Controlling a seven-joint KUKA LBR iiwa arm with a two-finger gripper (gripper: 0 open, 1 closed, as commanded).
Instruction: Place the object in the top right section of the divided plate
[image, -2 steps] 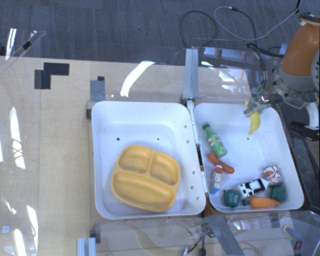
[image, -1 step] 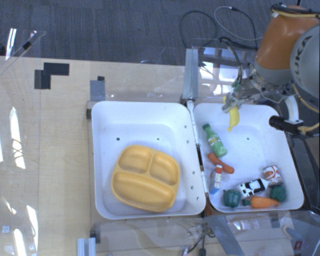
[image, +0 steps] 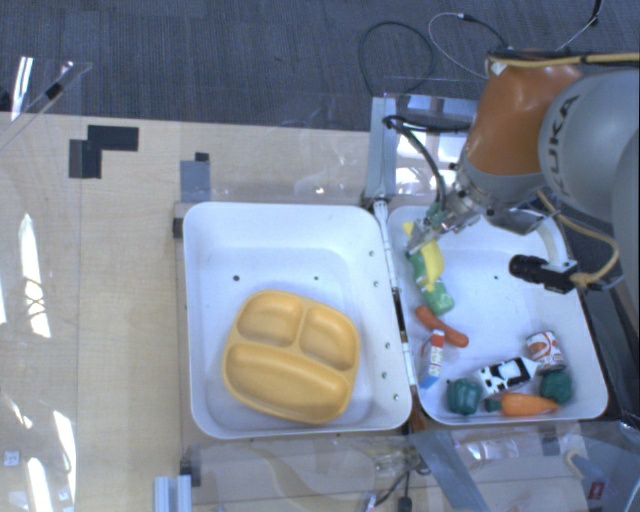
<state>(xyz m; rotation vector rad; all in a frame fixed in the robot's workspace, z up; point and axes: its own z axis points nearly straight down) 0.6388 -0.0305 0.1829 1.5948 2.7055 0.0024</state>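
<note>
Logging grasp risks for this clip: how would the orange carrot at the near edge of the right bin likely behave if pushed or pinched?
The carrot looks rounded and tapered, so it would probably roll or pivot when pushed. Its smooth surface may slip from a pinch. It lies beside a green toy, which would likely get nudged too.

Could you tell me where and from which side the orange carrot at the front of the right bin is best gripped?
I would take the carrot across its thick middle, coming straight down from above. It lies flat with its long axis running left to right, so the jaws should close front to back. A green toy and a black-and-white one crowd its left end, so the middle looks freer.
</note>
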